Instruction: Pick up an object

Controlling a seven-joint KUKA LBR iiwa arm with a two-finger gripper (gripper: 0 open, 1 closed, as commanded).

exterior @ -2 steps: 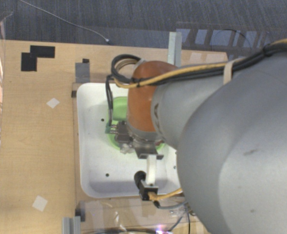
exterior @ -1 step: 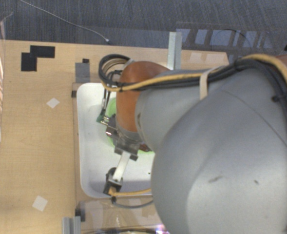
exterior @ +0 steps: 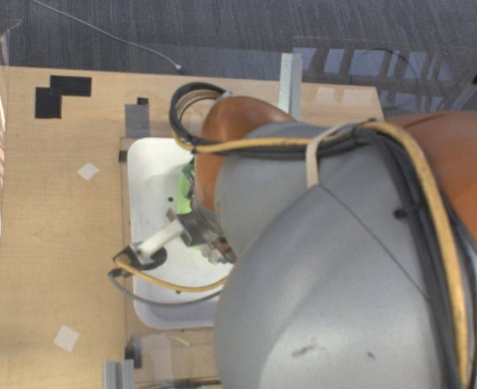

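Observation:
My grey arm with its orange band covers most of the camera view and reaches down into the left white bin (exterior: 151,167). The gripper (exterior: 209,241) hangs low over the middle of that bin, largely hidden under the wrist. A small bright green object (exterior: 186,191) lies in the bin just above the gripper, partly covered by the arm. I cannot make out anything held in the gripper. The right bin is hidden behind the arm.
The wooden bench (exterior: 60,217) stretches to the left of the bin, with black L-shaped marks (exterior: 60,96) near its far left corner. A grey metal clamp (exterior: 137,120) sits at the bin's top edge, and an upright metal bracket (exterior: 289,79) stands behind it.

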